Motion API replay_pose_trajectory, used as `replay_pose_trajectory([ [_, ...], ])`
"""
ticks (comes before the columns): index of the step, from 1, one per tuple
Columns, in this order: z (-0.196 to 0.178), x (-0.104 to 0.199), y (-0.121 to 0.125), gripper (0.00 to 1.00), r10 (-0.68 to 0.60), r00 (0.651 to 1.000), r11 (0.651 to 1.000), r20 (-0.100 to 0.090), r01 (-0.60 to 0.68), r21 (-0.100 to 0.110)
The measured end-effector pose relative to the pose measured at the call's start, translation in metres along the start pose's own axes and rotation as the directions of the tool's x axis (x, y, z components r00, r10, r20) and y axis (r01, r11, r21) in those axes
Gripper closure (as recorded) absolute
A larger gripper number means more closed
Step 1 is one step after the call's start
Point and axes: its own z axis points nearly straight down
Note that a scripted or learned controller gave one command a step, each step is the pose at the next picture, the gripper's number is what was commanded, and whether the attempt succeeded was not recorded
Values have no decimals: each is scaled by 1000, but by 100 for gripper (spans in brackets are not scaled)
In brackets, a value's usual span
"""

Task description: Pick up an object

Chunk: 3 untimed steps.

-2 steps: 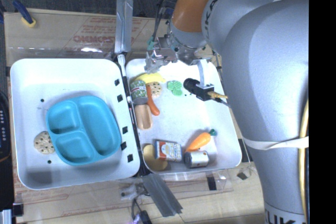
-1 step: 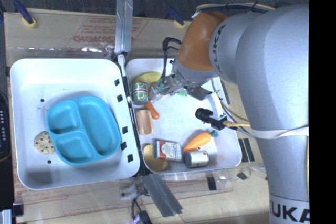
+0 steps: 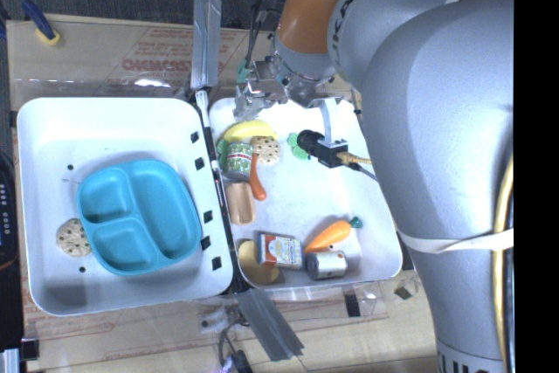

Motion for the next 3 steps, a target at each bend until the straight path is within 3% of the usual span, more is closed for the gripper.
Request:
replay_pose_trajectory([
  [1,2,-39,-121,100,-111,994,994,-1,111,6],
  [2,2,-37,-120,0,-113,994,994,-2,113,6],
  [3,97,-63,-97,0,-161,987,987,-1,161,1],
])
